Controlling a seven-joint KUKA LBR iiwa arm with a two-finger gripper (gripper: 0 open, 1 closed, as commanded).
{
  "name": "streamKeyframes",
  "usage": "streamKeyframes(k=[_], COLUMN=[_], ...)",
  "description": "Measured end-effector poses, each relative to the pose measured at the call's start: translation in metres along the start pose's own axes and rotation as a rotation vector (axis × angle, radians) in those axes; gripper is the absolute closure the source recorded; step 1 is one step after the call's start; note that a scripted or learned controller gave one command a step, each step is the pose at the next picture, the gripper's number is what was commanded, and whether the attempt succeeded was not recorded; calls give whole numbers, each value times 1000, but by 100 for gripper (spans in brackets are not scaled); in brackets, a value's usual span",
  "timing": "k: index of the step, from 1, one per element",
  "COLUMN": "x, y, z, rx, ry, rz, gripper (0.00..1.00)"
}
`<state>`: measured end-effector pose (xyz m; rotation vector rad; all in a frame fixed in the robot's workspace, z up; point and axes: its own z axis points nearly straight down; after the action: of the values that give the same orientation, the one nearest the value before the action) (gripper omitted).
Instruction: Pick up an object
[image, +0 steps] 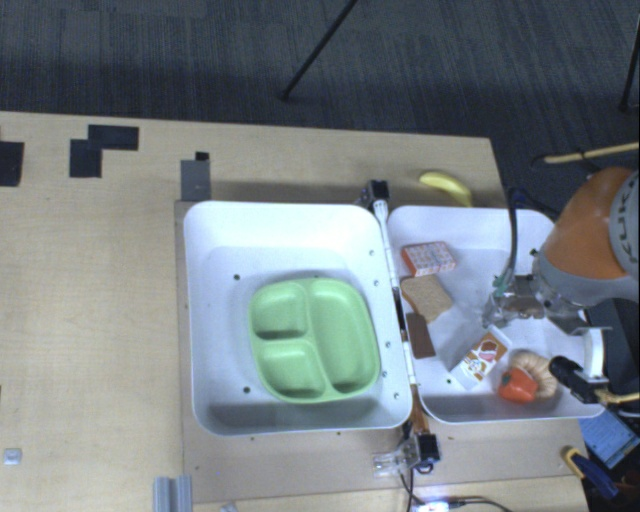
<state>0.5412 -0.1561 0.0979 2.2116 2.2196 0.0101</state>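
I am watching the arm (590, 240) reaching in from the right and hanging over the right bin (470, 215). The gripper (508, 306) is hovering over the bin's bare white floor, toward its right side, and I cannot tell from this angle whether it is spread or pressed together. I am not seeing anything pinched in it.

The objects are all lying in the right bin. A small carton (482, 361) is sitting just below and left of the gripper, apart from it. A red piece (517, 387) is resting near the bottom wall, touching a tan pastry (537, 366) beside it. A pink box (430, 259) is lying toward the top left corner, with a brown slab (428, 297) just below it and a darker bar (421, 337) lying along the left wall under that.

The left bin (215, 300) is holding a green divided plate (315, 335), sitting flat near its middle. A banana (446, 186) is lying on the bench (90, 330) just beyond the right bin's top edge.
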Motion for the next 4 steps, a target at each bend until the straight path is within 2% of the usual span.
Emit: streamKeyframes(k=[1, 2, 3, 4], x=[0, 43, 43, 43], y=[0, -45, -42, -42], z=[0, 11, -1, -1], rx=[0, 1, -5, -4], ry=[0, -1, -1, -1], rz=[0, 3, 2, 1], gripper=[0, 0, 100, 0])
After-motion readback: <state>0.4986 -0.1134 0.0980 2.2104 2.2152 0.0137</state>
